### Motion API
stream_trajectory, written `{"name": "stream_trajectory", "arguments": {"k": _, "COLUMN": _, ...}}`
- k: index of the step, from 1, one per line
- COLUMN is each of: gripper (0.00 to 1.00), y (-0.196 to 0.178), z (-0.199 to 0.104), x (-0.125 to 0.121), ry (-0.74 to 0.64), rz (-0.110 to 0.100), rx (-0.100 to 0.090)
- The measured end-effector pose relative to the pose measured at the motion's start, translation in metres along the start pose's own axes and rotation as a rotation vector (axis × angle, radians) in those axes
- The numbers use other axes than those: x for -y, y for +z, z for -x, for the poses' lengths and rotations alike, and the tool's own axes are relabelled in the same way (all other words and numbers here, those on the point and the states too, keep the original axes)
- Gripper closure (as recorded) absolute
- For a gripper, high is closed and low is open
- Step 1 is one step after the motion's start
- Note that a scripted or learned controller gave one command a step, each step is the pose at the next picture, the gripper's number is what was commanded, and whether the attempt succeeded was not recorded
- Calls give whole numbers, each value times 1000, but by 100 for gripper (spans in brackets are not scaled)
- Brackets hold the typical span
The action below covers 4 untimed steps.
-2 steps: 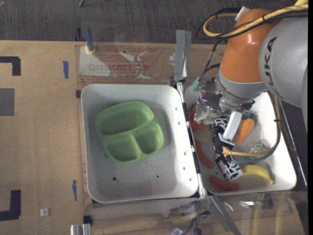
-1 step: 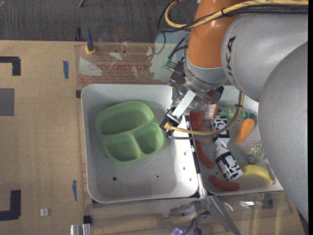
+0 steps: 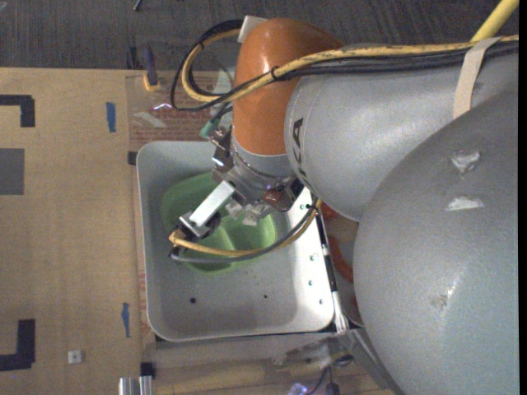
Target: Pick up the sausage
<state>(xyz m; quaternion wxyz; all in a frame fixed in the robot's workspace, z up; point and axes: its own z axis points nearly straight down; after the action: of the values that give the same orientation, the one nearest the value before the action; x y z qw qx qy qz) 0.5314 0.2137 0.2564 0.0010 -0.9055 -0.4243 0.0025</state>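
While the gripper point(image 3: 251, 211) hung over the green bowl point(image 3: 185, 200) in the white bin point(image 3: 239, 303) at frame centre, its grasp state could not be told. The sausage was judged hidden under the wrist, inside that green bowl. Any descent needed to stay centred and clear of the rim.

Bin point(image 3: 239, 311): smooth white plastic, matt. Bowl point(image 3: 257, 235): green plastic, slight gloss. Desk point(image 3: 66, 245): pale matt board, wood-like. Arm point(image 3: 428, 245): grey semi-gloss shell; orange band point(image 3: 268, 81) glossy.

Robotics lab, probably. You have a plywood bench point(image 3: 66, 220) marked with black corner tape point(image 3: 29, 112) and blue tape point(image 3: 110, 118), a white bin point(image 3: 247, 307), grey carpet point(image 3: 370, 6) and a cabled industrial arm point(image 3: 395, 179).
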Motion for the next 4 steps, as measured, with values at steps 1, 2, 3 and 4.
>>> {"name": "stream_trajectory", "arguments": {"k": 1, "gripper": 100, "y": 24, "z": 18, "x": 38, "ry": 335, "rz": 1, "rx": -2}}
{"name": "stream_trajectory", "arguments": {"k": 2, "gripper": 100, "y": 22, "z": 25, "x": 45, "ry": 647, "rz": 3, "rx": -5}}
{"name": "stream_trajectory", "arguments": {"k": 3, "gripper": 100, "y": 13, "z": 24, "x": 44, "ry": 650, "rz": 4, "rx": -5}}
{"name": "stream_trajectory", "arguments": {"k": 4, "gripper": 100, "y": 3, "z": 24, "x": 43, "ry": 653, "rz": 4, "rx": -4}}
